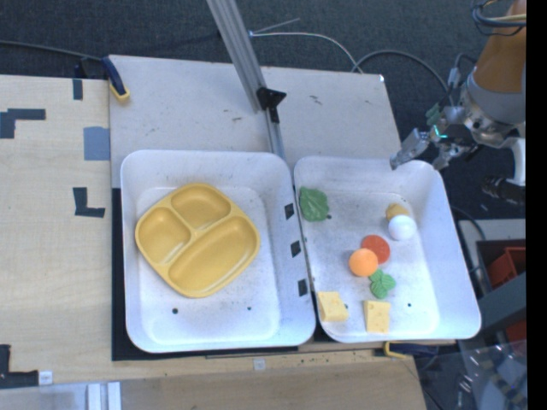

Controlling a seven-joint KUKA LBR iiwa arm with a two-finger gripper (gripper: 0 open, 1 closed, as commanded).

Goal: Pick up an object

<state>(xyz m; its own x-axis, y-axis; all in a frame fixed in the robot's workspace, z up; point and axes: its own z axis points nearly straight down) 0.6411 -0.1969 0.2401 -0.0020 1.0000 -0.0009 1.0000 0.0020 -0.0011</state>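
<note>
The right bin holds several small food toys: a green leafy piece, a white egg with a tan piece behind it, a red tomato, an orange ball, a small green piece and two yellow cheese blocks. My gripper hangs above the bin's far right corner, off the toys, with its fingers spread and nothing between them. The arm's orange band rises at the upper right.
The left bin carries a yellow divided plate. A slanted metal rail runs down to the bins' far edge. Cables lie on the bench behind the right bin. A yellow-handled tool sits at the far left.
</note>
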